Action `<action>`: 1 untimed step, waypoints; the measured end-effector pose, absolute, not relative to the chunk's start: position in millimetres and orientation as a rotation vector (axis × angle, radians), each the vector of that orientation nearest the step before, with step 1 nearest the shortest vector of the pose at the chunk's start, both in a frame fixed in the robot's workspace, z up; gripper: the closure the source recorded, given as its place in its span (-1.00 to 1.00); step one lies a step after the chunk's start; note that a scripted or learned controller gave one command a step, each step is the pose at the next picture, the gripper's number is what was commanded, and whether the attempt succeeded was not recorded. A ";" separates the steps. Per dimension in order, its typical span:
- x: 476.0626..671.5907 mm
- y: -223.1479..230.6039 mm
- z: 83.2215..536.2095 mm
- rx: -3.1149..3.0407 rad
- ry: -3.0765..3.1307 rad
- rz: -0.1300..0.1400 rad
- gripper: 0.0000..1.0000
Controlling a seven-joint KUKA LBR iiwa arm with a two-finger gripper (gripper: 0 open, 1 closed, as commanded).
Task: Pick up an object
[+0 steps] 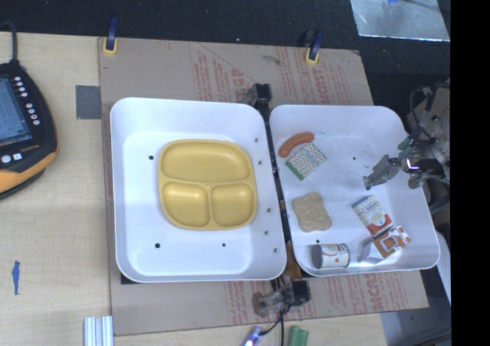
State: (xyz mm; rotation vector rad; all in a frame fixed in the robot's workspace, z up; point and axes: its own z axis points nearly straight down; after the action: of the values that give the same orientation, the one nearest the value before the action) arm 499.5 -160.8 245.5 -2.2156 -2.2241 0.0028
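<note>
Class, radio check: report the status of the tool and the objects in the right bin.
Tool over right bin, holding nothing visible. Hot dog, toast, can, cartons lying loose. Nothing blocking.

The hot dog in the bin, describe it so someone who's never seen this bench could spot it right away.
Look at the right white bin, then its far left corner beside the divider between the bins. The hot dog lies there tilted, just above a checkered packet. It is the one small, rounded, orange-red piece; its neighbours are flat packets, a tan slice and a can.
</note>
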 end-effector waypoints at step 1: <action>518.6 -109.5 151.3 -2.212 -2.226 0.006 -1.00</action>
State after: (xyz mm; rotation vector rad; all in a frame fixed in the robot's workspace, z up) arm 518.6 -109.5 151.3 -2.2118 -2.2259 0.0061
